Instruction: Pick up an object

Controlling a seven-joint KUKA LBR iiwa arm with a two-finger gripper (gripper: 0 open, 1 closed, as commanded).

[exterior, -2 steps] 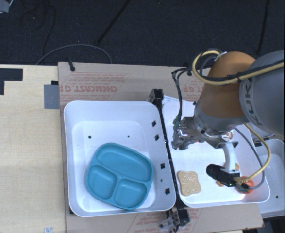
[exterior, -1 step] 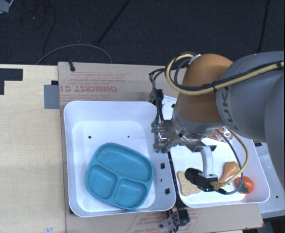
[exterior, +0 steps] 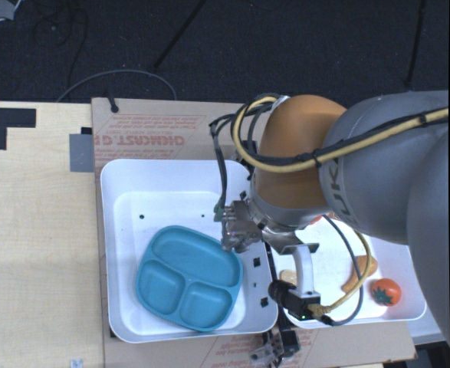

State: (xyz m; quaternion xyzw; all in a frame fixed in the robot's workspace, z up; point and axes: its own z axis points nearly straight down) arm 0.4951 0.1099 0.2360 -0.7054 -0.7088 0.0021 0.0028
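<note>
Camera view, nearest edge first: brown cardboard sheet with red print under both bins, its front lip showing below them. Left bin, white and shallow: blue divided plate lies flat in the near half, three compartments facing up, near edge close to the bin's front wall. Far half of that bin is bare white.

Right bin: small red tomato-like piece near the front right corner; a yellow-brown curved piece just beside it, to its left.

End effector sits over the divide between the bins, at the plate's far right corner. Contact with the plate unclear; open or closed, cannot tell.

Arm, grey, comes in from the right and covers most of the right bin; orange band above the wrist.

Farther back: pale wood worktop to the left with black marks, then dark floor with loose cables.
</note>
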